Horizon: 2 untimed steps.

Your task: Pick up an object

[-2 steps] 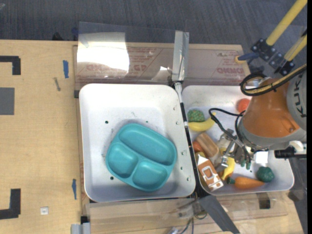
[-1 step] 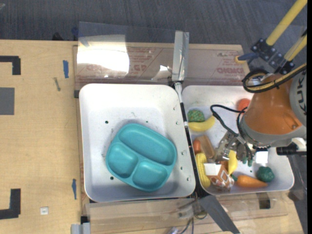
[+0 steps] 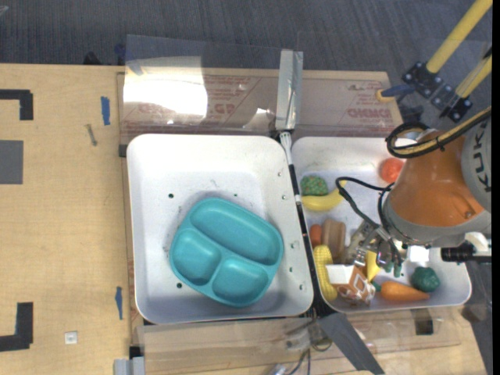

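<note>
Figure: The bench from above, with two white bins side by side. The left bin (image 3: pixel 148 209) carries a teal divided plate (image 3: pixel 226 248) lying flat near its middle, toward the front edge. The right bin (image 3: pixel 351 151) carries the toy food that is the task's stock: a green broccoli piece (image 3: pixel 315 185) near its left wall, a yellow banana (image 3: pixel 321 202) just in front of that, a corn cob (image 3: pixel 322 270) along the left wall toward the front corner, a brown block (image 3: pixel 335 239) beside the corn, an orange carrot (image 3: pixel 404 291) near the front edge, a dark green piece (image 3: pixel 426 278) just behind the carrot toward the right corner, and a red-orange piece (image 3: pixel 391 169) near the back, partly covered by the arm (image 3: pixel 433 190). The gripper (image 3: pixel 376 255) is low inside the right bin, over the cluster of small items between the brown block and the carrot. Its fingers are lost in clutter, so their opening cannot be told, and no item can be seen between them. Judged from this, the task is at the reaching or grasping stage: nothing is lifted clear of the bin, and the closing, lifting and carrying all appear to remain.
</note>
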Each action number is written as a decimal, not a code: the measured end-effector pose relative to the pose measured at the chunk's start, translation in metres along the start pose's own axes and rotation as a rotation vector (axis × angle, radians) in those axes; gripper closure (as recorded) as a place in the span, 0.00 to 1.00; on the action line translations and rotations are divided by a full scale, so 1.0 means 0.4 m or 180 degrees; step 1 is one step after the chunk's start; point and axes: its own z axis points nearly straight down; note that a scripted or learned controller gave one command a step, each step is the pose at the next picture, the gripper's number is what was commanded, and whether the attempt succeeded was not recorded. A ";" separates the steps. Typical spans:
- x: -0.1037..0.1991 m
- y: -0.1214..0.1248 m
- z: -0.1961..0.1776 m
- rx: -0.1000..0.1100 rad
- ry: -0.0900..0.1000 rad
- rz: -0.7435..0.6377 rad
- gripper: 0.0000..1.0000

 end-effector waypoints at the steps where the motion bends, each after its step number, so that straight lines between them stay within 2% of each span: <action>1: -0.003 -0.002 0.003 -0.0007 0.0008 0.0479 1.00; 2: -0.007 -0.003 0.004 -0.0006 -0.0008 0.0483 0.00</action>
